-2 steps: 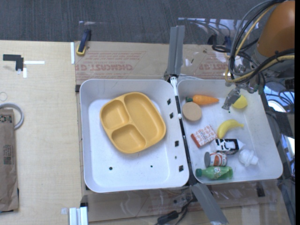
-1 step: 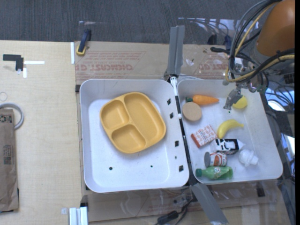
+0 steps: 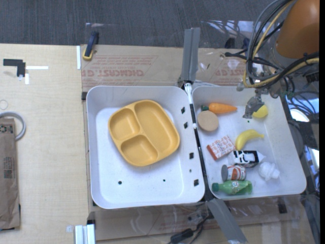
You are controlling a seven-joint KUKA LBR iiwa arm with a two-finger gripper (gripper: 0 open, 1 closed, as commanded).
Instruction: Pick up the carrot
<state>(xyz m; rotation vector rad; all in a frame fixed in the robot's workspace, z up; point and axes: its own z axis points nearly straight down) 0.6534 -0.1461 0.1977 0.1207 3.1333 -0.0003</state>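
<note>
The carrot [image 3: 222, 108], orange with a green stub at its left end, lies flat near the far edge of the right bin [image 3: 294, 156]. My gripper [image 3: 251, 109] hangs over the same bin, a short way to the carrot's right and apart from it. It points down next to a small yellow lemon-like piece [image 3: 261, 112]. Nothing shows in its grasp.
The right bin also holds a tan round disc [image 3: 207, 121], a banana [image 3: 249, 137], a red-and-white box [image 3: 221, 147], a black-and-white item [image 3: 246, 157], a can [image 3: 234, 173], a green bottle [image 3: 232, 188] and a white lump [image 3: 268, 171]. A yellow divided plate [image 3: 143, 132] sits in the left bin [image 3: 101, 187].
</note>
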